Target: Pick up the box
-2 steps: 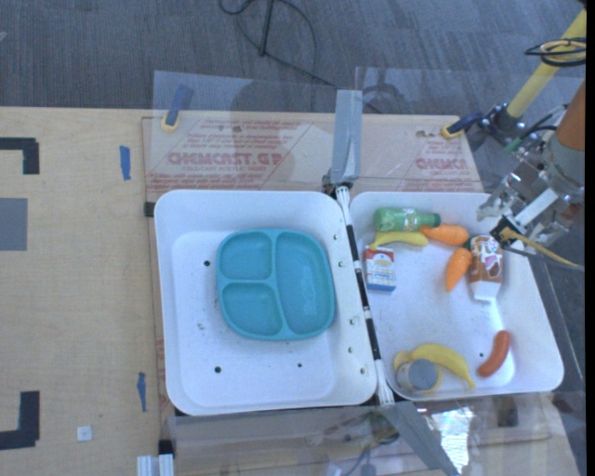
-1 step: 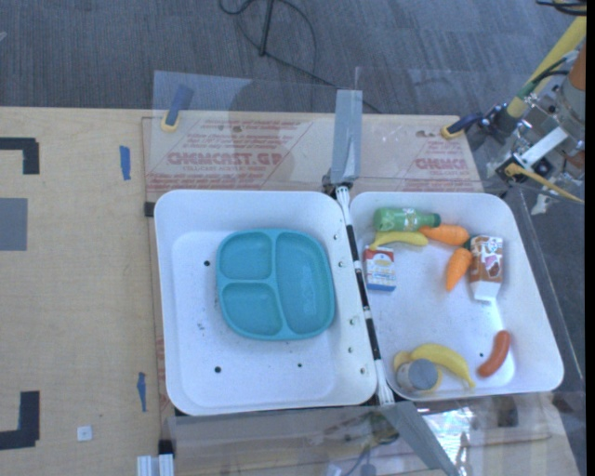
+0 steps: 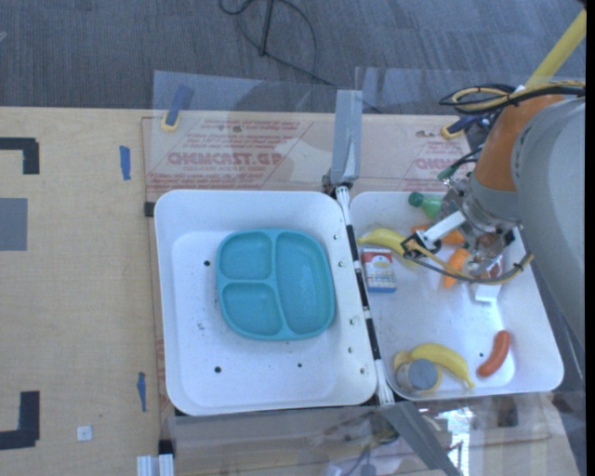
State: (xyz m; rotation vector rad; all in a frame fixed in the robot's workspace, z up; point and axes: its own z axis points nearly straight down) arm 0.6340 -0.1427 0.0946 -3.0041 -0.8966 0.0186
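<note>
Box (image 3: 379, 271) lies at right bin's left edge, well left of tool (image 3: 479, 270); tool grip state unclear.

Arm (image 3: 548, 177) enters from right, grey link with orange band at far right, wrist angled down and left. Gripper (image 3: 479, 265) low, jaws state unclear amid cables.

A robotics laboratory test cell: a plywood tabletop (image 3: 74, 307) marked with strips of blue tape (image 3: 125, 163) and black squares carries two shallow white bins (image 3: 177, 279), fastened side by side. A clear printed plastic sheet (image 3: 232, 153) is taped behind them, loose cables (image 3: 270, 28) trail across grey carpet, and a grey-and-orange industrial arm (image 3: 521, 149) reaches in over toy food.
</note>
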